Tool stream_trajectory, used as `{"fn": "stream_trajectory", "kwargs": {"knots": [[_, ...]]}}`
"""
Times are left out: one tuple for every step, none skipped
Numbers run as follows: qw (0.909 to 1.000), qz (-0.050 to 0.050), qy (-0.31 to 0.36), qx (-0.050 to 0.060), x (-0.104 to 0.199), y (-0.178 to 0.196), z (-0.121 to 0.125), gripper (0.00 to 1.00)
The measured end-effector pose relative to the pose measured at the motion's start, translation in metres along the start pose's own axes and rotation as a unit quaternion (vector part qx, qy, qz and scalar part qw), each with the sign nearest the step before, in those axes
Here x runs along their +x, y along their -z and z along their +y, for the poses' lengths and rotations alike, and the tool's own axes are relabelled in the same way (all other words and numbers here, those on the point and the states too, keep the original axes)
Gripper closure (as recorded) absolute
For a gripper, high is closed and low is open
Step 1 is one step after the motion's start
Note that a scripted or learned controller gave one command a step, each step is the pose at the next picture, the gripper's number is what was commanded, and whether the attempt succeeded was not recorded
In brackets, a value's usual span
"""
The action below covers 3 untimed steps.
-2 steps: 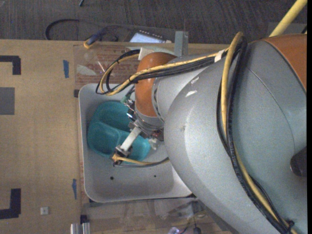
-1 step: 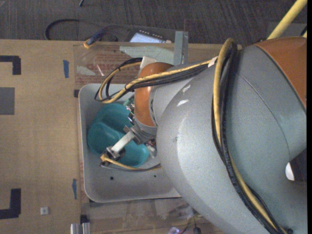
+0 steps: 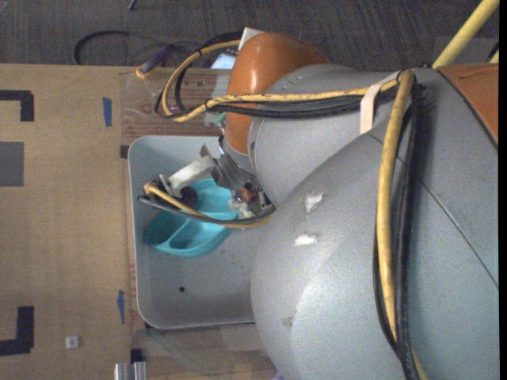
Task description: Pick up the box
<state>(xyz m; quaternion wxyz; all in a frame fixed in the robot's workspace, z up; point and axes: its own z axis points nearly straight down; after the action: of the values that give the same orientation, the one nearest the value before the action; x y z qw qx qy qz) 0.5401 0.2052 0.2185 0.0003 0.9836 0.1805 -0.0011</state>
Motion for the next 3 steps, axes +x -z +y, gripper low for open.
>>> {"fn": "stream_trajectory", "kwargs": {"knots": [[0.998, -0.001, -0.063, 0.0, 0.024, 0.051, -0.01, 1.0], [0.9982, -0.01, -0.059, 0.0, 0.014, -0.126, -0.01, 1.0], [0.9996, 0.0, -0.028, 0.0, -0.029, -0.039, -0.033, 1.0]]}}
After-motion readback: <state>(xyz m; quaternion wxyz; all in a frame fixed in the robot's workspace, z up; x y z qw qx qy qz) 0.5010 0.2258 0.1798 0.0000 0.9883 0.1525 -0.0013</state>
